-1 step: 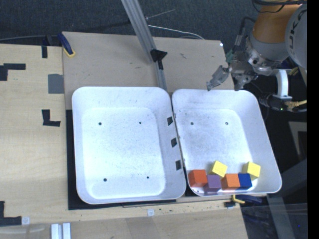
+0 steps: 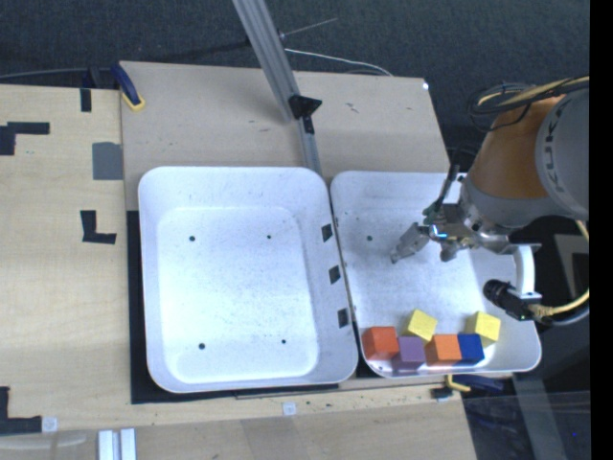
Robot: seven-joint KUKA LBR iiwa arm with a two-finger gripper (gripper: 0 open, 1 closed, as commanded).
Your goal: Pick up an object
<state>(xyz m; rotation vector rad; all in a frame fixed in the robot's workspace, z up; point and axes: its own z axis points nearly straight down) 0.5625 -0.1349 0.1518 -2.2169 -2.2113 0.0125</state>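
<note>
Hovering over the bare middle of the right-hand shallow white plastic bin: the two-finger gripper, slanted down and to the left from the grey arm with the orange band. Impossible to tell from this angle whether spread or closed. No block seen in its grasp.

Clustered well apart from it, along the near wall of that same bin: a red-orange foam cube, a purple cube touching it, a tilted yellow cube just behind, then a second orange cube, a blue cube and another yellow cube. Beside it, the left-hand white bin.

Probably still the approach, with no target reached.

To do it well:
- Pick one block, not the heap. Best bets look like the tilted yellow cube or the red-orange one at the end of the row, each with some free side.
- Travel above the cluster first, then come straight down.
- Open wide before descending and line up with two flat faces.
- Avoid the purple, orange and blue run: packed tight, little room beside them.
- Mind the near wall, likely to block a low approach.
- Close firmly, lift slowly, check for a slip.
</note>
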